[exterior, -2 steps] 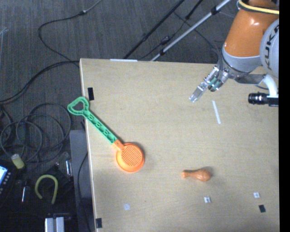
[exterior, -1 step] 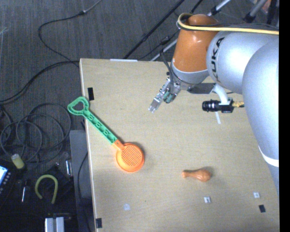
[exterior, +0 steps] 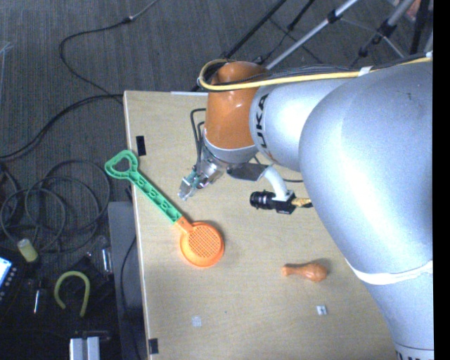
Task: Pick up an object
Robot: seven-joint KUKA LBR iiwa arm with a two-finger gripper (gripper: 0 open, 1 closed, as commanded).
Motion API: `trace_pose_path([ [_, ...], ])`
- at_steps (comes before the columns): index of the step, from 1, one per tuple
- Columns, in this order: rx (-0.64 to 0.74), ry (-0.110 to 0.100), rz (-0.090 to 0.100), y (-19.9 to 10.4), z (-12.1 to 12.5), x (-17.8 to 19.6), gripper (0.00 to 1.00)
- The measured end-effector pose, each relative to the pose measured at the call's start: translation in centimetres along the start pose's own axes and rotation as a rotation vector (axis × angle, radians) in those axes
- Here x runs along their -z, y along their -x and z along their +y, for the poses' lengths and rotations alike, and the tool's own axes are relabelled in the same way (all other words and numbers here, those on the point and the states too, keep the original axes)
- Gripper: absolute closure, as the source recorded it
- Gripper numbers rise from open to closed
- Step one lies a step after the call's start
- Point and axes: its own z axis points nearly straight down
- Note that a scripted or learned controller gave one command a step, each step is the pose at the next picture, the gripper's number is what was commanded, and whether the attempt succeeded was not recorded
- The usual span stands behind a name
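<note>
A pale wooden bench (exterior: 232, 309) is lying under the pincer (exterior: 190, 184) and spreading away below and to its right. Dark grey ribbed carpet (exterior: 63, 84) is covering the floor to the pincer's left and above it. Black cables (exterior: 49, 204) are looping across that carpet to the left, with one cable (exterior: 70, 49) trailing higher up. Metal stand legs (exterior: 330, 21) are slanting across the carpet far above the pincer. Even light is falling on the bench.

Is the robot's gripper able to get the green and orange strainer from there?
Probably yes. The gripper hangs just right of the strainer's green handle, and bare bench lies between them. The orange toy sits well away.
</note>
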Motion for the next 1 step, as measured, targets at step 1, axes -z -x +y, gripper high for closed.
trace_pose_path([
  [1,0.000,0.001,0.003,-0.09,0.05,0.86,1.00],
])
